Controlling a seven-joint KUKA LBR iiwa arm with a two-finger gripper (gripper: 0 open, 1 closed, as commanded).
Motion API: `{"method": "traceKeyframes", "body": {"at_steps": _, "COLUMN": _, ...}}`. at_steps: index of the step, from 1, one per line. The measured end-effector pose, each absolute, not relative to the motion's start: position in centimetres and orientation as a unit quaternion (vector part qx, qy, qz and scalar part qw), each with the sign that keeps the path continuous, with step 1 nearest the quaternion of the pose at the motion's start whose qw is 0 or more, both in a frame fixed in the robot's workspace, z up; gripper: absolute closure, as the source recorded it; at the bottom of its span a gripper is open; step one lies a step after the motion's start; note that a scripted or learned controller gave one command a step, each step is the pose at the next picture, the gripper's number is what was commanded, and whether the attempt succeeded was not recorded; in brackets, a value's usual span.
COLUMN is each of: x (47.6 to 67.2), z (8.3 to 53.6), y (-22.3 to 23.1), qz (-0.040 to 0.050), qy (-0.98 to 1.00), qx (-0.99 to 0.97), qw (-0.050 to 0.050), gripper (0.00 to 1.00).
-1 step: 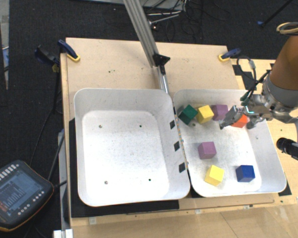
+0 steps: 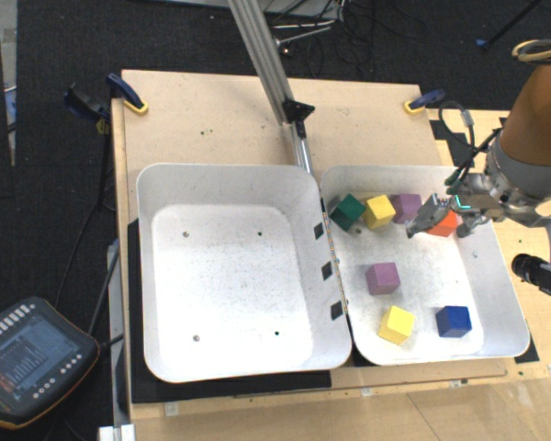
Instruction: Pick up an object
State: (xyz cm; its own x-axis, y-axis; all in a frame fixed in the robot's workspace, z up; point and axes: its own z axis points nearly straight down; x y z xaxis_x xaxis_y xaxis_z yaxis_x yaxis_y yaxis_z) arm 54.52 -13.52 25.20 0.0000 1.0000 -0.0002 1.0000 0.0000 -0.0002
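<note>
We see open floor across the left bin (image 2: 225, 274). In the right bin (image 2: 496, 315), the green cube (image 2: 348, 211), yellow cube (image 2: 380, 210) and purple cube (image 2: 406, 207) crowd its far wall; room lies around the blue cube (image 2: 453, 321).

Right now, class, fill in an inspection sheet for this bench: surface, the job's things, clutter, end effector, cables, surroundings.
Surface: wooden bench bearing a left bin and a right bin.
Job's things: in the right bin, green block, yellow block and purple block in a row at the back; orange block beside them; another purple block mid-bin; yellow block and blue block in front.
Clutter: nothing seen.
End effector: low over the back of the right bin, next to the orange block.
Cables: black leads on the floor behind.
Surroundings: handheld controller, clamps.
</note>
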Motion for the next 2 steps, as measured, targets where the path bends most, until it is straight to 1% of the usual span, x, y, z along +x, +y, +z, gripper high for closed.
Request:
{"method": "traceKeyframes", "body": {"at_steps": 1, "x": 54.1, "z": 20.7, "y": -12.9, "qz": 0.0012, "qy": -0.707, "qx": -0.707, "qw": 0.002, "gripper": 0.0}}
{"method": "traceKeyframes", "body": {"at_steps": 2, "x": 54.9, "z": 15.9, "y": -12.9, "qz": 0.0014, "qy": -0.707, "qx": -0.707, "qw": 0.002, "gripper": 0.0}}
